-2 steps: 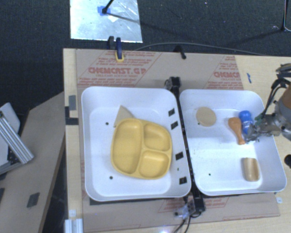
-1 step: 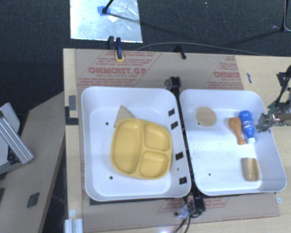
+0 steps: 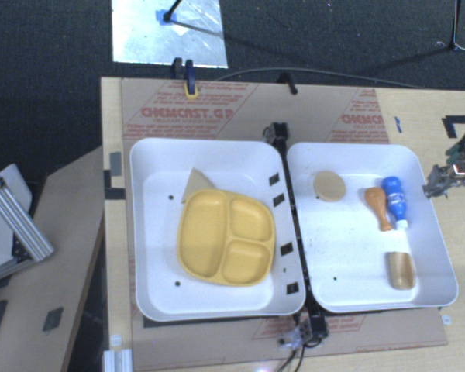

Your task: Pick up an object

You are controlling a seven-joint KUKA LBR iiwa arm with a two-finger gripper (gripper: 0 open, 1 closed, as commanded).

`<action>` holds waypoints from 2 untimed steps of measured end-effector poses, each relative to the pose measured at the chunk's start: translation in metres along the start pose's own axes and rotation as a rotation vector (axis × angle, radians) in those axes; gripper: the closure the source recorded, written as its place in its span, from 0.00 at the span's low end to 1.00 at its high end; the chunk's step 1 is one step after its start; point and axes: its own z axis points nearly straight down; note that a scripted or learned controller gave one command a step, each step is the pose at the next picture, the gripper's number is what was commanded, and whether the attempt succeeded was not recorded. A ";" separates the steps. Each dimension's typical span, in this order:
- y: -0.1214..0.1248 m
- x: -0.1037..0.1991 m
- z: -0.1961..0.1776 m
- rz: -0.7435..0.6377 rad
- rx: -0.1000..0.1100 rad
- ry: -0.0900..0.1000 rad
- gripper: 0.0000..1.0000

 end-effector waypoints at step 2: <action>-0.009 0.105 0.015 -0.006 0.006 0.005 1.00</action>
